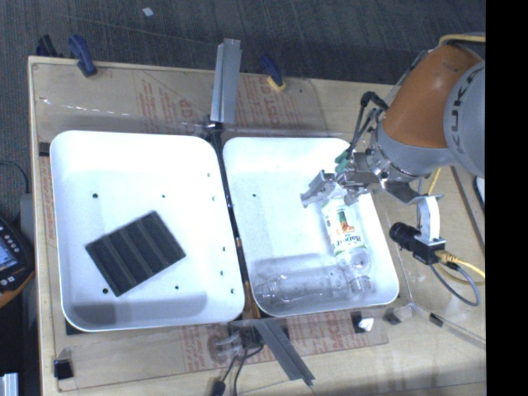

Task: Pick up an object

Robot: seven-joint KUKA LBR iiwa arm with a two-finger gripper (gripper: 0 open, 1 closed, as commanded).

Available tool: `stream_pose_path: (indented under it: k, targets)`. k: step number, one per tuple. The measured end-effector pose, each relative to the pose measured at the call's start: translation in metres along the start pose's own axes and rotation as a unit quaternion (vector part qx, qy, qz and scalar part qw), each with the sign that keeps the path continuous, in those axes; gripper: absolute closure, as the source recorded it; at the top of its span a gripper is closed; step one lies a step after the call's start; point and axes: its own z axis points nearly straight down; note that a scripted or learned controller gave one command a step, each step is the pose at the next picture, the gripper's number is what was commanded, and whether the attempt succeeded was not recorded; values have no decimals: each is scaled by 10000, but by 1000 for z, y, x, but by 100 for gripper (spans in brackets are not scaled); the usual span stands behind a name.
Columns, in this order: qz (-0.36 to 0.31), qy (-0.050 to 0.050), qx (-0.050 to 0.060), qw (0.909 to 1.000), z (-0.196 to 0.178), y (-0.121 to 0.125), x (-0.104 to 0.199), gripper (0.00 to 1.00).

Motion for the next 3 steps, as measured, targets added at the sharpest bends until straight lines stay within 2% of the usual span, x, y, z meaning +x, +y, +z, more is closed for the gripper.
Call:
stream_pose_path:
  k: [1,2,3]
  targets:
    - [1371,6,12,9906,75,-12,-32,0]
    - [1283,5,11,9917,95,2,-10,0]
    - [-536,-12,-27,9986,22,-30,-26,0]
